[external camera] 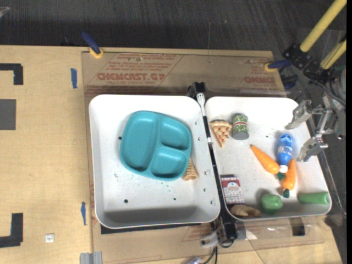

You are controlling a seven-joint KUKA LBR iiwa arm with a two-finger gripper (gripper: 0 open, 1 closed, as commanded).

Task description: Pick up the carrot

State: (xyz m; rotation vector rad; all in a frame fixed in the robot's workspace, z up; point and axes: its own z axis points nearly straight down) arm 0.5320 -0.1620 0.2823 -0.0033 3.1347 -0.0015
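Observation:
The carrot (290, 176) lies in the right bin (258, 106), orange and nearly upright in the view, with a green stub at its lower end. A second orange tapered piece (264, 159) lies slantwise just left of it. A blue bottle (285, 148) sits between their upper ends. My gripper (304, 131) hovers at the bin's right edge, above and to the right of the carrot. Its two metal fingers (300, 114) stand apart, so it is open with nothing between them.
The right bin also holds a pizza slice (221, 131), a small can (240, 126), a red box (231, 188), a green pepper (271, 202), a green cucumber (314, 198) and a brown piece (245, 210). The left bin (104, 147) holds a teal divided plate (155, 144) and a cone (190, 171).

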